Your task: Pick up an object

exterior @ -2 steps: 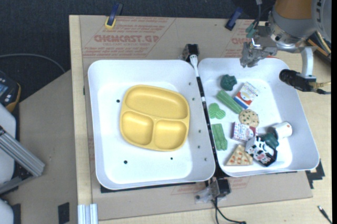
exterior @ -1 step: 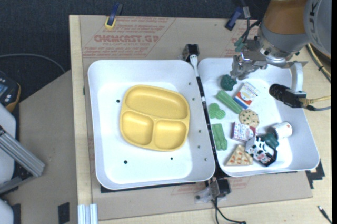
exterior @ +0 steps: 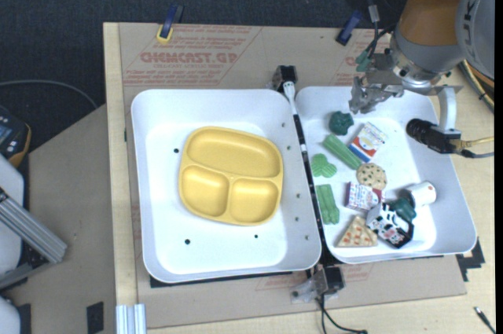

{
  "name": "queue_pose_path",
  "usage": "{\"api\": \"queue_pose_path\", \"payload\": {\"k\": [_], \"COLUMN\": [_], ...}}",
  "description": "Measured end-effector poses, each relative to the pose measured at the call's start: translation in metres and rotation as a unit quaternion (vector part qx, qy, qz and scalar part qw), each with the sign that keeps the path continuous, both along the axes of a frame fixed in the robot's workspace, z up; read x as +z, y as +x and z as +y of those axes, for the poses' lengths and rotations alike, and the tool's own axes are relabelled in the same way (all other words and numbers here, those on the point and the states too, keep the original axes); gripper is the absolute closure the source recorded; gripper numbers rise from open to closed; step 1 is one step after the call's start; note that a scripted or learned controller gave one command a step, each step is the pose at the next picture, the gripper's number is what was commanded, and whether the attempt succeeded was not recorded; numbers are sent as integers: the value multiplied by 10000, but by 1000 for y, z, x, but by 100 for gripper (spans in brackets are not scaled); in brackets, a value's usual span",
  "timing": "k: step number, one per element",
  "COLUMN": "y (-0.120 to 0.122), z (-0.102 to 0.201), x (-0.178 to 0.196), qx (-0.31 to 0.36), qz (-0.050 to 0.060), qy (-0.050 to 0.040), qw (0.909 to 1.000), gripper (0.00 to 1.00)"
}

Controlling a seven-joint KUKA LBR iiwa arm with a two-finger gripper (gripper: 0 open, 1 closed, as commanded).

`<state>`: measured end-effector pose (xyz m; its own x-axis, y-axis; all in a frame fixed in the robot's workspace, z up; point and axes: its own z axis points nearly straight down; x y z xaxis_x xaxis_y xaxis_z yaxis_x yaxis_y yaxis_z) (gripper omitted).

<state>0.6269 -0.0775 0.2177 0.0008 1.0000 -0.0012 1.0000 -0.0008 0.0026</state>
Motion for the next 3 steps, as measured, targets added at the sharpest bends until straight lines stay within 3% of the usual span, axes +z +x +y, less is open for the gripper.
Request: {"api": "queue_pose_path", "payload": {"k": [1, 2, 3], "y": [1, -10, 2], "z": [14, 11, 7], "x": [13, -1, 16], "qx": [15, 1, 11], "qz": [-9, 28, -10], "qy": [5, 7, 1], "qw": [10000, 10000, 10000], "gripper": [100, 100, 100]}}
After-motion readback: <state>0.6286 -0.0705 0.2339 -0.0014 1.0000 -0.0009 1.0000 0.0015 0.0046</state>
